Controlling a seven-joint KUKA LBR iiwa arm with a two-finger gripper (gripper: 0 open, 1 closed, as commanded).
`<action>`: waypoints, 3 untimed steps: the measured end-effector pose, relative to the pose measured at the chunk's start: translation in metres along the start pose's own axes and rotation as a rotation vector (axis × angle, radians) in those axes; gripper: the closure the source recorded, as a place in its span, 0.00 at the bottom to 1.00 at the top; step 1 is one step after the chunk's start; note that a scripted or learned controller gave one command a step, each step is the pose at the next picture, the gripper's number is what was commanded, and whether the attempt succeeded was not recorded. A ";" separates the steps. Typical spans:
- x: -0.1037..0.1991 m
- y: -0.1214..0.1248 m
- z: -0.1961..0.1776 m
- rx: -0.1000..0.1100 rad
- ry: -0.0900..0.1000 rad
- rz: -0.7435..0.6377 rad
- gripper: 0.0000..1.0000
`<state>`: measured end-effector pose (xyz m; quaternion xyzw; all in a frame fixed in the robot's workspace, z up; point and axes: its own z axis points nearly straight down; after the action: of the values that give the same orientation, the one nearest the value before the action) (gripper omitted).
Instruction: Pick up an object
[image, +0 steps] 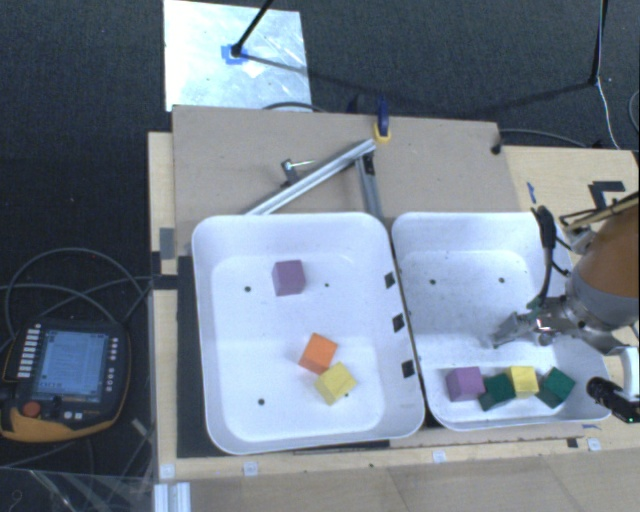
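In the right bin (470, 250), a purple cube (464, 382), a dark green block (495, 391), a yellow cube (523, 379) and a green block (556, 385) lie in a row along the front wall. My gripper (502, 337) reaches in from the right, its tip pointing left, just above and behind that row and over bare bin floor. Nothing shows in its grasp. The left bin (230, 300) holds a purple cube (288, 277), an orange cube (318, 352) and a yellow cube (335, 382).
The grey arm with its orange band (605, 265) hangs over the right bin's right edge. A metal bar (315, 175) lies on the brown board behind the bins. A teach pendant (62, 378) with cables sits at the left.
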<state>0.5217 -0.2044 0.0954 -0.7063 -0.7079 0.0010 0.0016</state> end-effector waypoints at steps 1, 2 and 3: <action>0.000 0.001 0.005 -0.004 -0.001 0.000 0.00; -0.001 0.002 -0.006 -0.009 -0.003 -0.002 1.00; 0.004 0.005 -0.070 -0.011 -0.004 -0.003 1.00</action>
<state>0.5272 -0.2006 0.1650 -0.7051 -0.7091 -0.0016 -0.0034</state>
